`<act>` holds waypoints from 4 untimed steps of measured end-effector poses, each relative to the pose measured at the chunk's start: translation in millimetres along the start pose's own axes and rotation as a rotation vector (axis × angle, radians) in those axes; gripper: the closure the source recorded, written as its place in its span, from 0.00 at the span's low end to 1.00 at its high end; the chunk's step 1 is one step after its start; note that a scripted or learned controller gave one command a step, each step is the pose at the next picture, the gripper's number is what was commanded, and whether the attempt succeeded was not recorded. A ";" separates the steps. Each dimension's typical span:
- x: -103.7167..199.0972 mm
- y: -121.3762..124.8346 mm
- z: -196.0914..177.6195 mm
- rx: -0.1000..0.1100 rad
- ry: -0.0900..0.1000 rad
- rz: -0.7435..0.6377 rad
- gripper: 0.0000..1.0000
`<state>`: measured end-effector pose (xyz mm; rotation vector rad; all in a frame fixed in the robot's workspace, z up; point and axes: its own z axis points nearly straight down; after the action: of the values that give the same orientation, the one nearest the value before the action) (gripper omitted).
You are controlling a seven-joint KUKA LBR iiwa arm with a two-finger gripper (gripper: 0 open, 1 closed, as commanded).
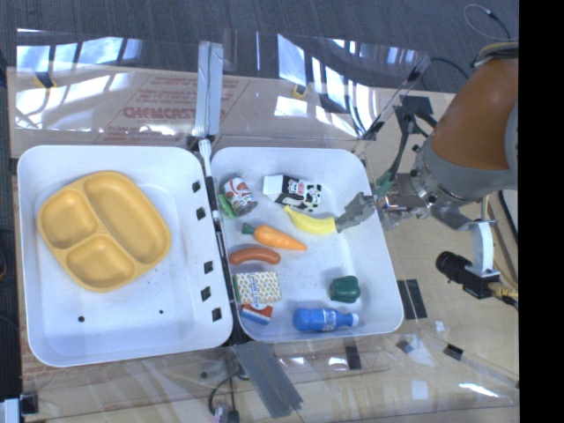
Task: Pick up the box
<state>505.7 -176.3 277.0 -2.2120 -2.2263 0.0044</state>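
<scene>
A yellow tray (101, 229) is seen at frame left. The box (256, 286) lies flat, lower centre, beside the sausage (255, 256) — untouched. The gripper (354, 211) is poised right of centre by the banana (310, 223); whether its fingers are apart cannot be told.

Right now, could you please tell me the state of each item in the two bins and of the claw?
box: lying flat, untouched
milk carton: lying on its side
can: tipped over
bottle: lying down, cap on
banana: unpeeled
carrot: whole
sausage: whole
green pepper: whole
yellow tray: upright in left bin
claw: beside the banana
</scene>
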 end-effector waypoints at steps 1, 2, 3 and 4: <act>28.9 -25.9 150.1 0.002 0.001 0.156 0.00; 11.4 -4.7 70.7 -0.002 0.001 0.238 0.00; 11.5 -4.8 71.0 -0.001 0.001 0.238 0.00; 18.3 50.5 78.2 -0.001 0.000 0.128 0.00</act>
<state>555.8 -157.7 198.6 -2.3511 -2.0804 0.0030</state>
